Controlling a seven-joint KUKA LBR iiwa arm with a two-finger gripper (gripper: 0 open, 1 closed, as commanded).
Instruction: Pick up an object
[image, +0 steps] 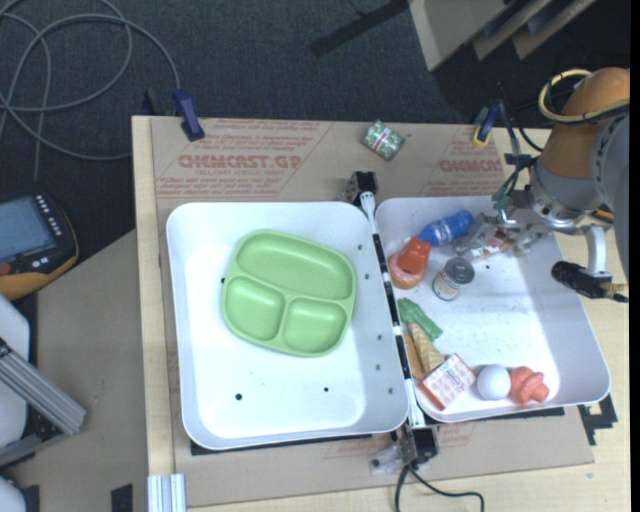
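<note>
Dark carpet surrounds a cardboard-topped bench (300, 160) (two white bins); whether the jaws (495, 232) are spread, I cannot tell.

right bin (560, 330) centre bare, clutter (470, 380) along edges, seemingly

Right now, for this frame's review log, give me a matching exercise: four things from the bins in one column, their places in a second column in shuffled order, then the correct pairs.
Things:
1. green divided plate
2. white ball
3. blue bottle
4. pincer

Places:
A. near edge of the right bin, between a snack packet and an orange toy
B. far part of the right bin, just right of the blue bottle
C. in the left bin
D. far part of the right bin, above an orange cup

Pairs: 1-C, 2-A, 3-D, 4-B
</note>
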